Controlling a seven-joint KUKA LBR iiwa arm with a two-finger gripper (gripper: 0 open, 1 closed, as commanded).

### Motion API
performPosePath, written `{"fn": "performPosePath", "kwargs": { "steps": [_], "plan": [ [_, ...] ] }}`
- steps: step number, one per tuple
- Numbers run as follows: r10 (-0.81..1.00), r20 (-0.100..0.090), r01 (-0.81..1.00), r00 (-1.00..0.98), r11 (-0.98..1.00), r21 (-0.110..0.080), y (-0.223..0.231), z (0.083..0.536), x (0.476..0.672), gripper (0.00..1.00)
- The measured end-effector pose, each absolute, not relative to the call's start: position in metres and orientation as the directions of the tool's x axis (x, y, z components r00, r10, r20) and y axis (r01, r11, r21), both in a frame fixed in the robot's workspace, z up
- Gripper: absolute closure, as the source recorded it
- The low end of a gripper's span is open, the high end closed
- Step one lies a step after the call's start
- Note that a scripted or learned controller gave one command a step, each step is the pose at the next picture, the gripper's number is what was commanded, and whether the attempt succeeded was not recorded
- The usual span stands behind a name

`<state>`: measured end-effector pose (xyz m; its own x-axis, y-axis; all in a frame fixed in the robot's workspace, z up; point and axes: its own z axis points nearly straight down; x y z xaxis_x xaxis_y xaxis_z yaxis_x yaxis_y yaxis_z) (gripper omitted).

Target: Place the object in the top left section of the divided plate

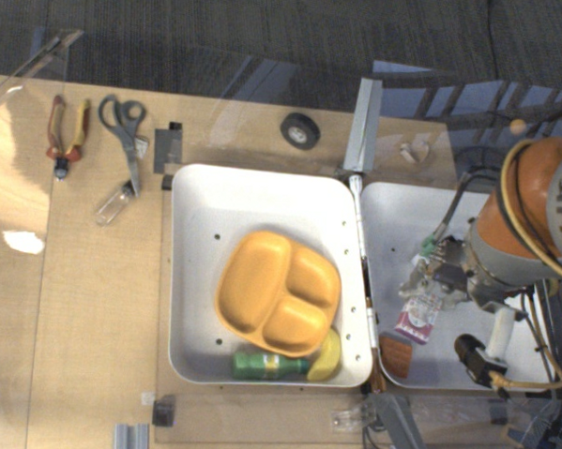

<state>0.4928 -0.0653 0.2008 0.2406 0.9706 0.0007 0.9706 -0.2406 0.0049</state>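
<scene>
My pincer [426,290]: it hangs over the right bin [394,211], near that bin's left wall; I cannot tell from up here how it stands.
My arm: grey with the orange band, it comes in from the right and covers the right bin's far side.
Pink packet [415,322]: just beneath my pincer, on the right bin's floor; I cannot tell whether I touch it.
Brown block [396,355]: at the right bin's lower left corner, against the front rim.
Divided plate [279,291]: yellow, in the middle of the left bin [194,261], turned at a slant, its lower edge near the front wall.
Green bottle [270,364]: lying flat along the left bin's front wall, touching the plate's lower edge.
Yellow fruit [327,358]: tucked in the left bin's lower right corner, between plate and wall.
Open room: bare white floor left of and above the plate; the plate's right edge sits near the wall dividing the bins.
Bench edge: scissors [126,131], pliers [64,132] and a tape roll [300,130] lie beyond the bins.
</scene>
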Motion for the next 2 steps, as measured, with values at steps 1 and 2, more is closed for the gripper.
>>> {"fn": "performPosePath", "kwargs": {
  "steps": [1, 2],
  "plan": [
    [0.990, 0.002, 0.990, 0.142, -0.142, 0.004, 0.030, 0.199, 0.499, 1.00],
    [0.989, 0.000, 0.989, -0.146, 0.146, 0.004, 0.074, 0.204, 0.558, 1.00]
  ]
}}
